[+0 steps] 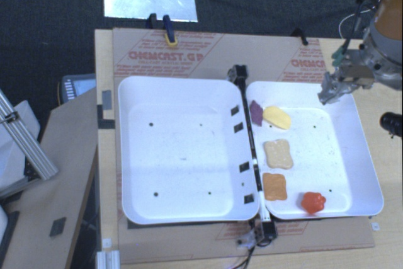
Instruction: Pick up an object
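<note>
Two shallow white bins sit side by side on the worktop (208,50), which is covered by a brown printed board. The left bin (182,148) shows just its bare white floor with a few small dark dots. The right bin (352,154) holds five small objects, all gathered along its left side near the divider between the bins: one purple piece (256,113) at the top, one yellow piece (276,117) touching or just beside it, one pale tan toast-shaped slice (278,154) below them, one orange-brown square piece (274,186) lower again, and one red piece (313,201) near the bin's front wall (slightly to the right of the others).

The end effector (330,95) hangs over the back right part of the right bin, near its far rim and well apart from all five objects. Nothing shows between its fingers; whether they are apart or together cannot be told from this angle.
</note>
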Robot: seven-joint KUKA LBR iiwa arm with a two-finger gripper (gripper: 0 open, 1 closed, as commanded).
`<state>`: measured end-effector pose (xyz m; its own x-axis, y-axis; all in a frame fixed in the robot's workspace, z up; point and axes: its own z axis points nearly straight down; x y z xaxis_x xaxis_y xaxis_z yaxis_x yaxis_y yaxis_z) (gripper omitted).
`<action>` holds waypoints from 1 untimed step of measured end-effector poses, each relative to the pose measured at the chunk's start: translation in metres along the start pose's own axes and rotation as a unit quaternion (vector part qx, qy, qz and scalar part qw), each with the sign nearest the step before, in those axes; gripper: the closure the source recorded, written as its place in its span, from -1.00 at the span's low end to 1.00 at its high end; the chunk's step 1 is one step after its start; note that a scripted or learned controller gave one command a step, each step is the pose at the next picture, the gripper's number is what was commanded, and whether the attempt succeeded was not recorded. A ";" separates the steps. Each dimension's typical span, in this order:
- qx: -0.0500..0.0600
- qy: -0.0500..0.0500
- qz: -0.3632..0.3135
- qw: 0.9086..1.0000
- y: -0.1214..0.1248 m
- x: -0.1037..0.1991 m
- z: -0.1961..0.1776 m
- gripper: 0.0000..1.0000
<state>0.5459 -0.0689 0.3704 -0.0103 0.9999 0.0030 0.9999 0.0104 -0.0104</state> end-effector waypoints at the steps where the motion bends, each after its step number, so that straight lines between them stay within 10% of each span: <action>1: -0.017 -0.001 0.001 1.000 -0.016 0.043 -0.175 1.00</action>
<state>0.5308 -0.0270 0.5457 -0.0093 1.0000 0.0006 0.9997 0.0093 0.0228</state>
